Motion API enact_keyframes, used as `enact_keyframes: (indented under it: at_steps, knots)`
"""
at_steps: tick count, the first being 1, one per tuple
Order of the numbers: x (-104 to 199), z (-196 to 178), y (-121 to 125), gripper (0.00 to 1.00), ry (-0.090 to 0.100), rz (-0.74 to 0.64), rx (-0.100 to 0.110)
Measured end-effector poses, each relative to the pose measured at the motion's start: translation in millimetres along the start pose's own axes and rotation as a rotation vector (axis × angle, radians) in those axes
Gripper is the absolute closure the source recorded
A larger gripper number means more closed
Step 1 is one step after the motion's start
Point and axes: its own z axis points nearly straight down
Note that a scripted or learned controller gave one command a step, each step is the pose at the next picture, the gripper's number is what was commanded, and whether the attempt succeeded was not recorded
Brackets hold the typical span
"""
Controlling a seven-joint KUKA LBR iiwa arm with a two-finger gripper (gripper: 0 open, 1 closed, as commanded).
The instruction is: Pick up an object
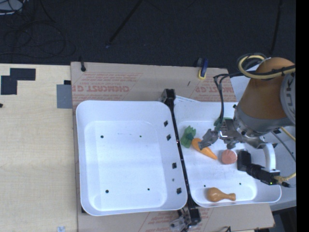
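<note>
Two shallow white bins sit side by side on the desk. In the right bin, at centre right of the frame, the grey arm reaches in from the right, its gripper low over a toy carrot. The carrot's long axis slants from its green top at upper left down to its orange tip at lower right. The dark fingers seem to hang directly above its middle, slightly apart, though blur makes this uncertain. A pink round piece lies just right; a tan gourd-shaped toy rests near the bottom rim.
</note>
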Motion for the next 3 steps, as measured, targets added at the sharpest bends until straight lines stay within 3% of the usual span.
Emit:
enact_keyframes:
  at_steps: [1, 2, 3]
  knots:
    - [-1.4, 57.2, 62.3, 0.0, -0.001, -0.004, -0.002]
    - [-44.3, 100.4, 76.0, 0.0, -0.003, -0.001, -0.013]
    - [-61.8, 113.9, 73.3, 0.0, -0.002, 0.0, -0.003]
